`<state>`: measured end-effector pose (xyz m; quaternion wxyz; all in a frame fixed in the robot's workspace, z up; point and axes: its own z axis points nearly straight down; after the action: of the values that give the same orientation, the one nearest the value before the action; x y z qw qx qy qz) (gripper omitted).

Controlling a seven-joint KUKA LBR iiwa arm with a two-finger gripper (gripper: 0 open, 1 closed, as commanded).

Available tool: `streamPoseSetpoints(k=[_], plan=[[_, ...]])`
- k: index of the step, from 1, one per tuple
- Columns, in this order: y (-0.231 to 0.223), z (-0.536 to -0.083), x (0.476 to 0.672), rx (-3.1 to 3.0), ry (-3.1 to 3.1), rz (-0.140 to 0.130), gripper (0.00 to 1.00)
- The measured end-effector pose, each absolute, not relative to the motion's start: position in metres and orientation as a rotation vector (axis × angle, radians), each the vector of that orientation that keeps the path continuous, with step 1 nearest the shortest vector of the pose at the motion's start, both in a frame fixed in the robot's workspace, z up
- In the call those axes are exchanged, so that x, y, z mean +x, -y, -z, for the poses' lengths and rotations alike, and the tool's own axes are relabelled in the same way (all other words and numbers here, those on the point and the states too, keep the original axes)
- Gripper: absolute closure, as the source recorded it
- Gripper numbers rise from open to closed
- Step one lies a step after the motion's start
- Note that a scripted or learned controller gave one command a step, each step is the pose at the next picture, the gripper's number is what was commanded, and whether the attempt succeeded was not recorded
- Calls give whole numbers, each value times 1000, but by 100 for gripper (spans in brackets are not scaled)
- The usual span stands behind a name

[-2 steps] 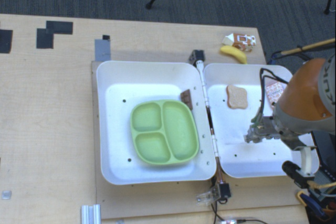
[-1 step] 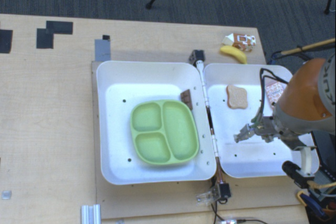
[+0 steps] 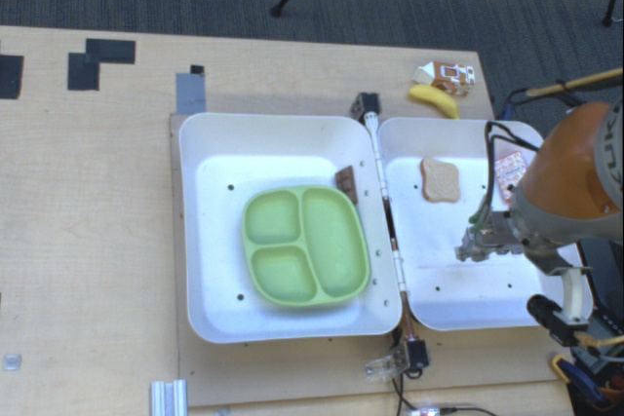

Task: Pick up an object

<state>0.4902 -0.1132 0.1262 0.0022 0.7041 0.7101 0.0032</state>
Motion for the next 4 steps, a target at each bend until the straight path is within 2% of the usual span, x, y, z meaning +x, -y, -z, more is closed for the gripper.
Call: streamPoseSetpoints(k=[1,2,3,4], plan=[[113,-126,490,2209,-2228,-10,0],[96,-109,487,2216,-2227,-3,0],[95,-119,489,2211,-2228,-8,100],[95,-119,489,2211,-2228,-7,0]])
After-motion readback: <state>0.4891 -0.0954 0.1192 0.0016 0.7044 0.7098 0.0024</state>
